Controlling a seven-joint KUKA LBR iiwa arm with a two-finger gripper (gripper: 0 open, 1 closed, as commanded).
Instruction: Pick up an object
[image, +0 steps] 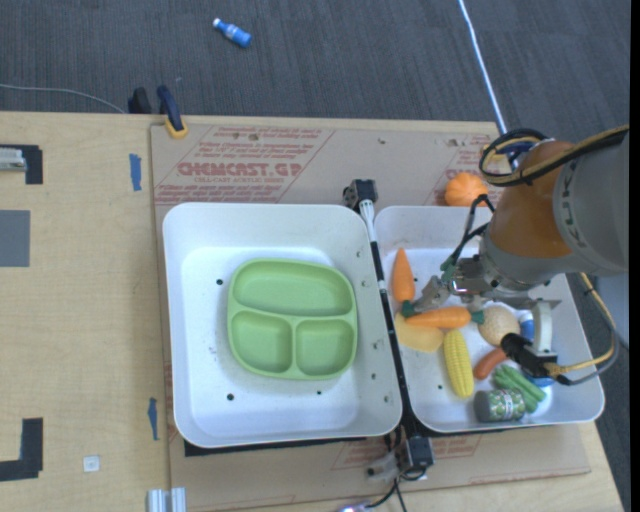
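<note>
Dark grey carpet lies behind a pale wooden bench (70, 330), on which a brown cardboard sheet (250, 160) with red print carries two shallow white plastic bins. In the left bin (190, 400) lies a light green plate (292, 318), smooth, rounded at the corners and divided in three compartments. The right bin (580, 400) holds a heap of toy food: a tapered orange carrot (402, 274) standing along the left wall, a second carrot (437, 319) lying across, a yellow piece (420, 339) just under it, a bumpy yellow corn cob (458, 362), a pale round piece (497, 324), green beans (520, 382) and a small dark can (500, 404) near the front wall. An orange ball (464, 189) rests on the cardboard behind this bin. The grey arm (590, 215) with its orange band reaches over the right bin. The gripper (436, 296) is low, near the two carrots; its metal fingers seem a little apart with nothing clearly between them, but I cannot tell this surely.
</note>
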